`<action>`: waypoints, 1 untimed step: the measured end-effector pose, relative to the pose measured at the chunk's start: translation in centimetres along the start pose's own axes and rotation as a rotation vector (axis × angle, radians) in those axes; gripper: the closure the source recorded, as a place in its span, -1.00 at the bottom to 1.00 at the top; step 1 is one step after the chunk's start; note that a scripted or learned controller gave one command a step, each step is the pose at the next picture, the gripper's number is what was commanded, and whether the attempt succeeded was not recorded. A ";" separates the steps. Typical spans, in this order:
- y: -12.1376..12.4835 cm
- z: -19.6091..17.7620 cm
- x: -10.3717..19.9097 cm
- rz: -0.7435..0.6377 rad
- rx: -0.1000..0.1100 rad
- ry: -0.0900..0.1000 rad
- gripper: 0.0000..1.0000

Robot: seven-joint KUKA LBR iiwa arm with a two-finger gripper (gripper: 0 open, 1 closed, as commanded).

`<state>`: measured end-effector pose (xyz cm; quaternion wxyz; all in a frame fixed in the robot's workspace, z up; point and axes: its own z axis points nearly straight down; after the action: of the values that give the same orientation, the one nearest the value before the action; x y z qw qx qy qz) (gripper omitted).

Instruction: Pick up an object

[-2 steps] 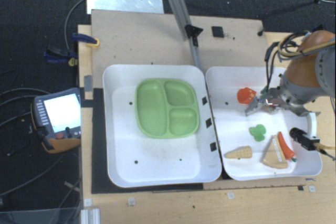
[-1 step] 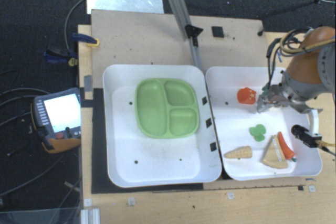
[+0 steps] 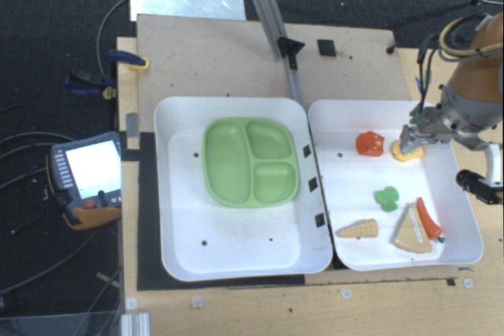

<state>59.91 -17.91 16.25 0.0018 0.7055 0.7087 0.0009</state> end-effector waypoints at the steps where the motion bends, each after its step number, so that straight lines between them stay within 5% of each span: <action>1: 0.5 -6.3 0.3 -0.001 -0.002 0.000 1.00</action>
<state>60.43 -17.64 22.53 0.0026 0.7050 0.7092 0.0015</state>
